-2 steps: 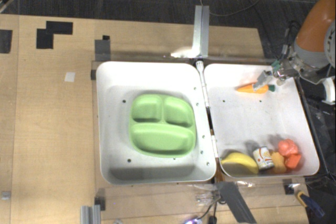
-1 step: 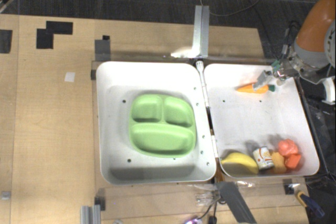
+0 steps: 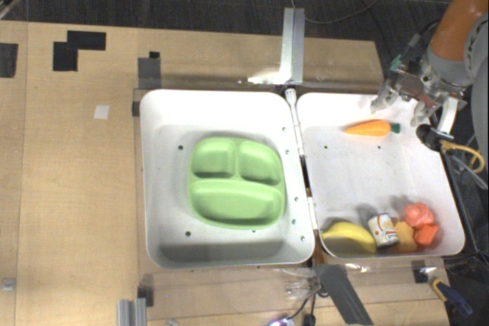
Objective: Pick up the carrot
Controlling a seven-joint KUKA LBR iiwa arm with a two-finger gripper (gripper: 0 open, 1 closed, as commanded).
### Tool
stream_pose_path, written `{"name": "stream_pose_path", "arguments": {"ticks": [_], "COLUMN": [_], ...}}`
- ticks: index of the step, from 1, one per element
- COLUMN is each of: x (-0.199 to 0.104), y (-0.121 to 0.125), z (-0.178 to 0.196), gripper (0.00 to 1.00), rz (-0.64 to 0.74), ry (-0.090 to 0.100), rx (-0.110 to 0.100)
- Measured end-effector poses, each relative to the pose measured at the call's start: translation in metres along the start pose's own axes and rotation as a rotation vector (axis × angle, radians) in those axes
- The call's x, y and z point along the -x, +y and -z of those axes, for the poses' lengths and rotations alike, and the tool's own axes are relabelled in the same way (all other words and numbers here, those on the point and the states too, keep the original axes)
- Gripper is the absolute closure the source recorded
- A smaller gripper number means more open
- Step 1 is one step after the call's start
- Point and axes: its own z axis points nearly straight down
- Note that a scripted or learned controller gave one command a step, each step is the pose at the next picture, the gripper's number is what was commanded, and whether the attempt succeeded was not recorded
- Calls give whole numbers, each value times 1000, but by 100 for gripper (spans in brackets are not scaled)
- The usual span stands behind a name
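The carrot (image 3: 367, 129) is orange with a small green stub at its right end. It lies flat on the floor of the right bin (image 3: 359, 175), close to the far wall. My gripper (image 3: 413, 108) hangs over the bin's far right corner, just up and to the right of the carrot's green end. Its fingers stand spread apart, open, with nothing between them and no contact with the carrot. The grey arm with its orange band (image 3: 462, 8) comes in from the upper right.
A green divided plate (image 3: 235, 183) fills the middle of the left bin (image 3: 164, 164). Along the right bin's near wall lie a banana (image 3: 348, 235), a small can (image 3: 382, 230) and orange-red fruit (image 3: 419, 224). A metal post (image 3: 293, 42) rises behind the bins. Cables run at the right.
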Motion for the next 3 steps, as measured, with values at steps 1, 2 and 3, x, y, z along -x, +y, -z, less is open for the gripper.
{"name": "stream_pose_path", "arguments": {"ticks": [1, 2, 3], "x": [-3, -1, -7], "y": [-1, 0, 3], "z": [13, -23, -51], "gripper": [0, 0, 0], "rz": [106, 93, 187], "ry": [0, 0, -1], "rx": [1, 1, 15]}}
